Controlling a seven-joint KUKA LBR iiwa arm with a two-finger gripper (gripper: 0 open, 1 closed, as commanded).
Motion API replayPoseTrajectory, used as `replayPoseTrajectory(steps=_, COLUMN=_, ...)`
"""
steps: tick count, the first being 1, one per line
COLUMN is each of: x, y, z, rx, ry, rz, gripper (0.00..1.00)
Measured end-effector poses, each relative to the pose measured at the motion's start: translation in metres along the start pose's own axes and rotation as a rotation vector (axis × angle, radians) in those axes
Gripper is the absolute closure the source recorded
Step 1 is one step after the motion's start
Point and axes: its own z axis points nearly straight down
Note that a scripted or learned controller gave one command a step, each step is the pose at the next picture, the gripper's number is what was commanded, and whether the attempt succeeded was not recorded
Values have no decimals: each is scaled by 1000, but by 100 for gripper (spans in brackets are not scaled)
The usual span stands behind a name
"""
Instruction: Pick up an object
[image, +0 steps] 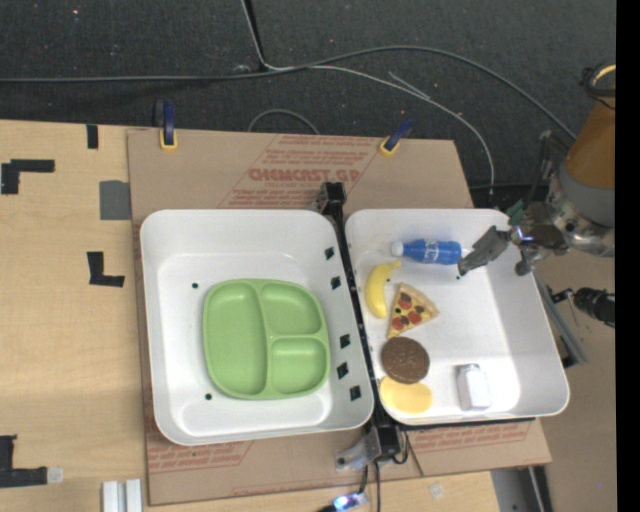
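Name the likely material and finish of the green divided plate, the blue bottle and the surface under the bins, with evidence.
Green divided plate: probably moulded plastic, matte, with uniform colour and soft rounded ridges.
Blue bottle: likely plastic, slightly glossy, with a white cap.
Surface under the bins: apparently cardboard, a dull brown sheet with red print.

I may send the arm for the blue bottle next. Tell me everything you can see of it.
The blue bottle is small, looks like plastic, with a blue body and a white cap end pointing toward the left bin. It lies on its side across the far part of the right bin, on the bin floor. The banana lies just in front of its cap end; whether they touch I cannot tell. The hand hangs beside the bottle's other end, its fingers spread, with nothing between them.
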Motion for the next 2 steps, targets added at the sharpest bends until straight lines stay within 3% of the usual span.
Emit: replayPoseTrajectory(steps=2, x=-8, y=-3, z=119, rx=6, ry=2, rz=0, gripper=0)
